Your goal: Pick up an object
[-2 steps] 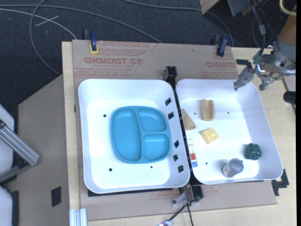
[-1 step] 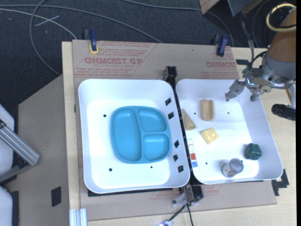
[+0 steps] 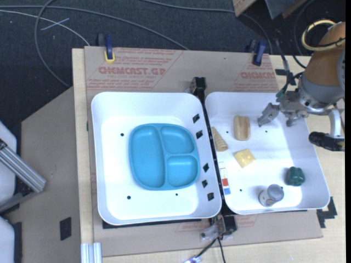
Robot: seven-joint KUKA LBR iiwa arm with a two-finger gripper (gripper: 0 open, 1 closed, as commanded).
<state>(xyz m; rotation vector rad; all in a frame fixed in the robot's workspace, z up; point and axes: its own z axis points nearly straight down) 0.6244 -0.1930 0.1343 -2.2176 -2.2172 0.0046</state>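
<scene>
The right bin (image 3: 307,147) holds several small objects. A tan bread-like piece (image 3: 241,127) lies near its back, with a ridged tan cone (image 3: 219,139) against the left wall. A yellow block (image 3: 244,157) sits mid-bin, a dark green lump (image 3: 294,176) lies at the right, and a grey can (image 3: 271,195) rests by the front rim. My gripper (image 3: 278,116) hangs over the back right of this bin, right of the bread piece. It is open, with nothing between its fingers.
The left bin (image 3: 109,147) carries a blue divided plate (image 3: 164,156). A black divider with clips (image 3: 204,147) runs between the bins. Blue clamps (image 3: 109,51) hold the bench's cardboard at the back. Cables trail over the dark floor behind.
</scene>
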